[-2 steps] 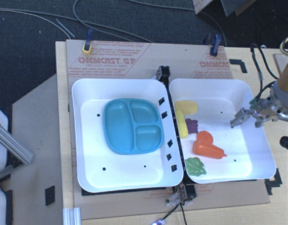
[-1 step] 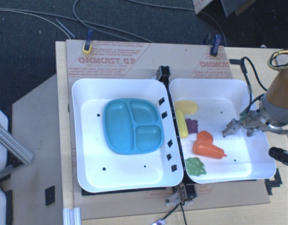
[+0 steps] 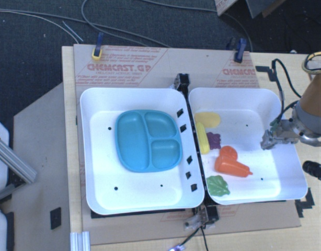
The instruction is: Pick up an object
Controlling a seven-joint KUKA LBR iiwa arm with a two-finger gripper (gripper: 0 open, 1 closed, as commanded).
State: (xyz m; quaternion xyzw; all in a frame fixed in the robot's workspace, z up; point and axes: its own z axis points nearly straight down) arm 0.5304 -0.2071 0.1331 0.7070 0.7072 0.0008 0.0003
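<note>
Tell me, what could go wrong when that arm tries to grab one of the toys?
The toys crowd the right bin's left side: the orange carrot touches the purple piece, so the gripper might nudge neighbours or catch two. The yellow piece lies against the bin's wall, which could block a finger.

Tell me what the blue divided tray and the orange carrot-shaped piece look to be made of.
Blue divided tray: seemingly moulded plastic, smooth with a soft sheen; its colour is uniform and the compartment edges are rounded.

Orange carrot-shaped piece: probably toy-food plastic, slightly glossy, with a saturated, even colour. It could equally be rubbery; the view is too coarse to settle that.
</note>
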